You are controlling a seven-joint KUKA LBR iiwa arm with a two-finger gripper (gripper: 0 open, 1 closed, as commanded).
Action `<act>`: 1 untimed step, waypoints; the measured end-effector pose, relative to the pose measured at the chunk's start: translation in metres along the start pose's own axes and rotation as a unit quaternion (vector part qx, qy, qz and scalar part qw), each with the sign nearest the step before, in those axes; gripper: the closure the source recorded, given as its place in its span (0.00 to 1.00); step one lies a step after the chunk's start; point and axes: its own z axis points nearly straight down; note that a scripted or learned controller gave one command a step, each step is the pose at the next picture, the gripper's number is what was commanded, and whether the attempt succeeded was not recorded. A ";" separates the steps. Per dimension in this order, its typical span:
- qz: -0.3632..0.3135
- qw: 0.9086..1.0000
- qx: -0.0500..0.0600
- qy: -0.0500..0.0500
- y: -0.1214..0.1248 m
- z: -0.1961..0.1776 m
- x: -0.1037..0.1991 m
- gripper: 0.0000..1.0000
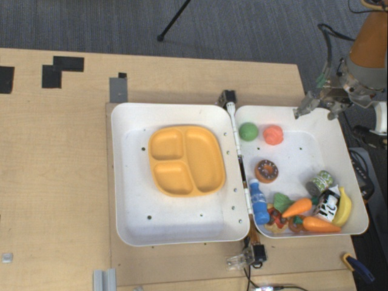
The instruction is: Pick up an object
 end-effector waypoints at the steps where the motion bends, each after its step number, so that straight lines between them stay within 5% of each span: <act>1: -0.058 0.998 0.001 0.000 -0.068 0.109 -0.038 0.00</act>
